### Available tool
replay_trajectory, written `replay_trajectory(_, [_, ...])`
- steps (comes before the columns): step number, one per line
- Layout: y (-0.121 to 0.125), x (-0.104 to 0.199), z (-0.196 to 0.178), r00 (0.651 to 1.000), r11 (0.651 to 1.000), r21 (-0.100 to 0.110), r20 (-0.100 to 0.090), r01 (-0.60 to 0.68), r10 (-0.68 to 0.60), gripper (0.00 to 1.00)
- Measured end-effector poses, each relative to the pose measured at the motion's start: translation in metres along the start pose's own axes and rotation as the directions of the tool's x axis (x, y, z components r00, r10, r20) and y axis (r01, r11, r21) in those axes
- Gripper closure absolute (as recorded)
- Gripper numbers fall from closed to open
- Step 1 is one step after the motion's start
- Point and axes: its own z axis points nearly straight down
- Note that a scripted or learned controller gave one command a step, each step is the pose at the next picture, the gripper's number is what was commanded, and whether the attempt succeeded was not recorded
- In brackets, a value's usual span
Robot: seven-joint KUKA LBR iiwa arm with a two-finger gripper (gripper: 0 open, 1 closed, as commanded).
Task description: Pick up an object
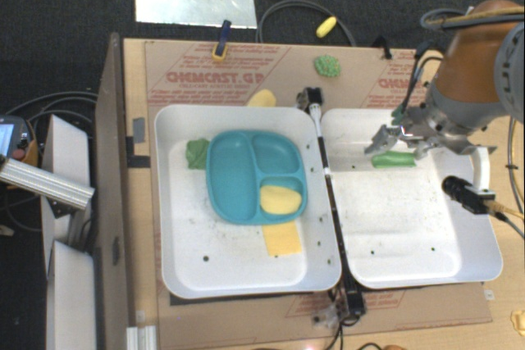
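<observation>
While the arm [480, 61] reaches in from the right side, its gripper [392, 142] is low over the far part of the right bin [410, 250]. A green long object [394, 161] lies flat on the floor of this bin, directly under the gripper and just touching or almost touching the metal fingers [381, 140]. I cannot tell if the fingers are open or closed, because the wrist hides a part of them, and I do not see the green object clearly between them. A black piece with a white bracket [469, 191] hangs from the arm, over the right side of the same bin.

The left bin [176, 258] carries a teal divided plate [238, 176] with three compartments. A yellow rounded piece [280, 199] sits in the lower right compartment of the plate. A flat yellow slice [283, 239] lies on the bin floor, partly under the near edge of the plate. A green leaf-like piece [197, 152] lies against the left edge of the plate.

Behind the bins, on the cardboard sheet [213, 74], there are a small green bumpy object [327, 65], a pale yellow round piece [262, 99] at the far rim of the left bin, and a blue and yellow clamp [221, 41]. A yellow small object [326, 27] lies on the dark carpet beyond the cardboard.
</observation>
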Motion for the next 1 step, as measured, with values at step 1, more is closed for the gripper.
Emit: replay_trajectory(1, [0.0379, -0.0245, 0.0534, 1.0, 1.0, -0.002, 0.002, -0.002, 0.002, 0.0])
